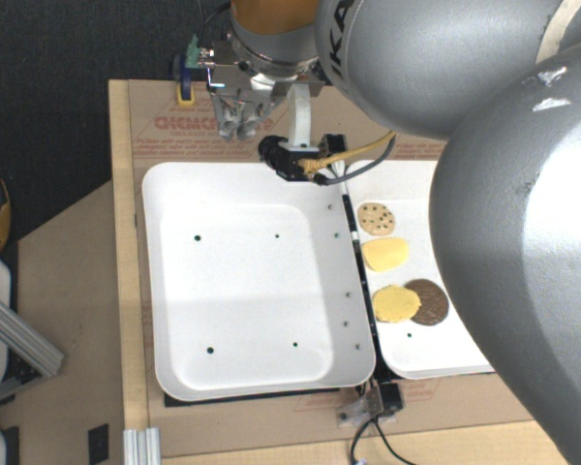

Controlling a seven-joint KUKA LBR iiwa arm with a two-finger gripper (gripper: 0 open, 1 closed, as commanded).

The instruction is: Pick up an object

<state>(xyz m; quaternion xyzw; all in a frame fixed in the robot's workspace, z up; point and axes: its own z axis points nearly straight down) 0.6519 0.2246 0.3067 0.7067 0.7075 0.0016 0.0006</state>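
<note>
My gripper [240, 124] hangs over the far edge of the left bin [174, 260], near its back rim, with nothing visible in it. Several flat round food pieces lie along the left side of the right bin [436, 361]. They are a pale chocolate-chip cookie [376, 219], a yellow piece [384, 254] just in front of it, another yellow piece [396, 304], and a dark brown cookie [430, 301] touching that second yellow piece on its right. The gripper is well apart from all of them, up and to their left.
The arm's large grey body [504, 211] covers most of the right bin. The two bins meet along a divider [356, 260]. Brown cardboard [126, 260] lies under both bins, and a metal rail [19, 332] stands at the left.
</note>
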